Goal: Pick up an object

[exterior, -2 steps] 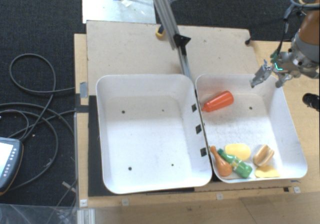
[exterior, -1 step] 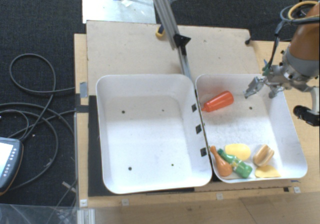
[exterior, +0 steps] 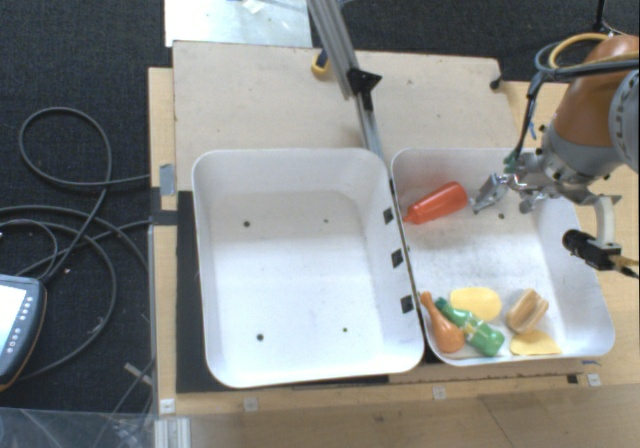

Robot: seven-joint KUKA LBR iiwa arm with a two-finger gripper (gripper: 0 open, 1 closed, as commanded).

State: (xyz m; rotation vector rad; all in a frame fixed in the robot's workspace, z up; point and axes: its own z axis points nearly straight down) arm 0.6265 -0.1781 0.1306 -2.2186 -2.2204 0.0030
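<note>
Landmark: the right bin, the one nearer the arm, holds every loose item, so each place below is given relative to it.
Arm: the grey arm with its orange band reaches in over the right bin's far right rim, low enough to work inside it.
Gripper: the gripper hangs over the far part of the right bin, pointing toward the bin's inner wall and the orange-red object.
Jaws: they look parted, with nothing between them; the view is small, so this is a reading rather than a certainty.
Likely target: the orange-red object lies on its side in the far corner of the right bin, against the inner wall, just beside the gripper but apart from it. Lying alone there, it seems the easiest pick.
Cluster: a carrot-like piece, a green item, a yellow slice, a bun-like piece and a flat yellow piece crowd the near end of the right bin, touching or overlapping, so harder to take singly.
Left bin: the left bin sits touching the right bin's inner wall.
Surface: the surface carries both bins.
Progress: nothing is lifted yet; the grasp seems about to be attempted.
</note>
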